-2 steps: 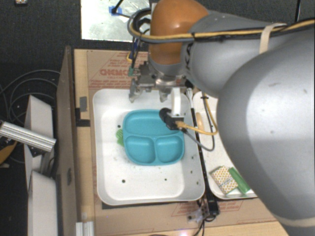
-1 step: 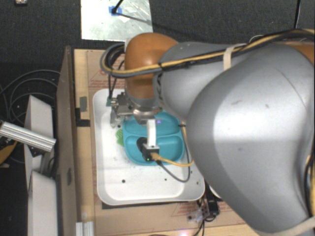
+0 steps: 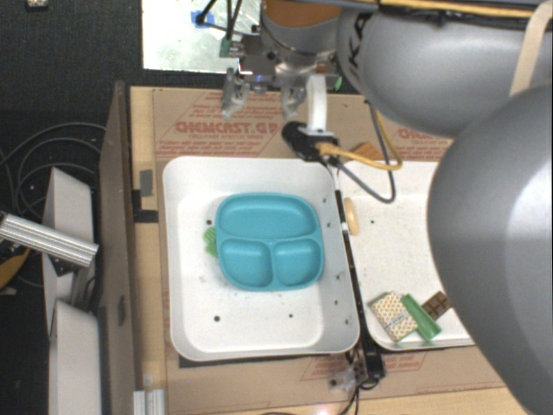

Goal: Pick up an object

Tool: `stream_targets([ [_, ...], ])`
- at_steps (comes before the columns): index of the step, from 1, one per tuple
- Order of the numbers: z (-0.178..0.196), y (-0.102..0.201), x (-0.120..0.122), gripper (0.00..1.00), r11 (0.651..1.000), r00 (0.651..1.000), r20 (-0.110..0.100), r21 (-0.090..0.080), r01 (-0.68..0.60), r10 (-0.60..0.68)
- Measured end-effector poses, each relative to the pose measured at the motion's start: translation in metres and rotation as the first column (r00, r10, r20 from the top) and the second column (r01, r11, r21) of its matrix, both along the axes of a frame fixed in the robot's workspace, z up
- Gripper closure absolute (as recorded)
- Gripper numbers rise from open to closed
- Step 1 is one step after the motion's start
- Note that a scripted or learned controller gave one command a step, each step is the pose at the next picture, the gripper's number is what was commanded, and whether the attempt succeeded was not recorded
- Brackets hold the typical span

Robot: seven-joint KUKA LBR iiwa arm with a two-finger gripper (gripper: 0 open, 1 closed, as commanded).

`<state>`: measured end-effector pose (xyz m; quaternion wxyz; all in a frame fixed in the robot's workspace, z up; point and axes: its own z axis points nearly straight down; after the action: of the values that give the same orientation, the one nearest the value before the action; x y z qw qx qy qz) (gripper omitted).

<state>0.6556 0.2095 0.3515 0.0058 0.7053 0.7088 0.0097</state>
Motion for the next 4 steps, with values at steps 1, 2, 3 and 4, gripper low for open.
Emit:
stream_targets([
  [1, -0.140, 0.018, -0.003, 0.00, 1.000, 0.999, -0.032, -0.008, -0.001, 0.001],
  [2, -0.119, 0.018, 0.000, 1.00, 1.000, 1.000, -0.018, -0.004, -0.004, 0.004],
  [3, -0.215, 0.023, -0.047, 1.00, 1.000, 0.999, -0.033, -0.008, 0.001, -0.002],
  [4, -0.130, 0.020, -0.060, 1.00, 1.000, 1.000, -0.016, -0.002, 0.001, -0.001],
])
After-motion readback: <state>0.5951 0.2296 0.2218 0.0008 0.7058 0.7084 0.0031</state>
